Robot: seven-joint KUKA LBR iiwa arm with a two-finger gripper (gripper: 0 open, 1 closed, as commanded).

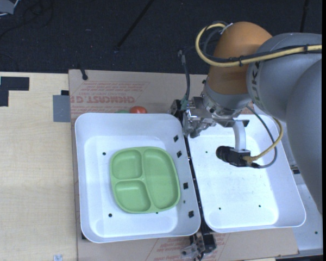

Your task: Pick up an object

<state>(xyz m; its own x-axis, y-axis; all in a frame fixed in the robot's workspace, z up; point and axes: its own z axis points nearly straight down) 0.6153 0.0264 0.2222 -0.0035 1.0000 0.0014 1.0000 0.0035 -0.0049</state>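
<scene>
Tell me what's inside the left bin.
The left bin holds a green divided plate lying flat, its three compartments bare. Whatever lies beneath the plate is covered. Behind the bin's far rim, a small red-orange object peeks out, mostly hidden.

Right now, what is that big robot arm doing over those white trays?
The grey and orange robot arm is reaching in over the right bin, near the edge where the two bins meet. It is meant to pick something up. A green divided plate lies in the left bin, apart from the arm. Something small and red sits behind that bin.
</scene>
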